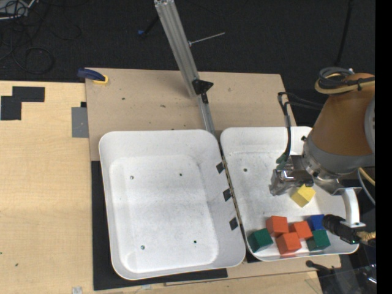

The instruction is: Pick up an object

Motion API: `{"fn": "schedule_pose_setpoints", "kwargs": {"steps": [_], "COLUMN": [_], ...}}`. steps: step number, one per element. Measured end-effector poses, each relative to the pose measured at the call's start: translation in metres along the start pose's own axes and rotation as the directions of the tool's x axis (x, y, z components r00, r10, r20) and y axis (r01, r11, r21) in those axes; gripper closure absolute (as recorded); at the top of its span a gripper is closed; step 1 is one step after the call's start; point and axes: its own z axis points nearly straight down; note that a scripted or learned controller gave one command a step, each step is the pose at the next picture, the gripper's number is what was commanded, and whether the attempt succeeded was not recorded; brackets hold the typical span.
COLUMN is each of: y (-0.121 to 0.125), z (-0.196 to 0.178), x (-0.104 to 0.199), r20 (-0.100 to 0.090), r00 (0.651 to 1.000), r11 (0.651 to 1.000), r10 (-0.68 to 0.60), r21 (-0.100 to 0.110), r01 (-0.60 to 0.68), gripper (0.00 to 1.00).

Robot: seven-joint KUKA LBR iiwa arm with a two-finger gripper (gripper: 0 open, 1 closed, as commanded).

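The arm (346,124) hides the right bin's (257,149) far corner and the pincer's (286,179) fingertips.

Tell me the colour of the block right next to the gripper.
Yellow. The block sits just below the gripper in the right bin, clearest in the camera view.

One fixed camera looks down at a slant from above the bench (153,97). It takes in both white bins: the left bin (113,158) and right bin (257,139). The arm (343,127) enters from the right edge.
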Motion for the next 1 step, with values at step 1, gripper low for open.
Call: {"fn": "schedule_pose_setpoints", "kwargs": {"steps": [1], "y": [0.0027], "z": [0.0094], "x": [0.0455], "r20": [0.000], "r00": [1.000], "r11": [1.000], "r10": [0.000], "r21": [0.000], "r01": [0.000], "gripper": [1.00]}}
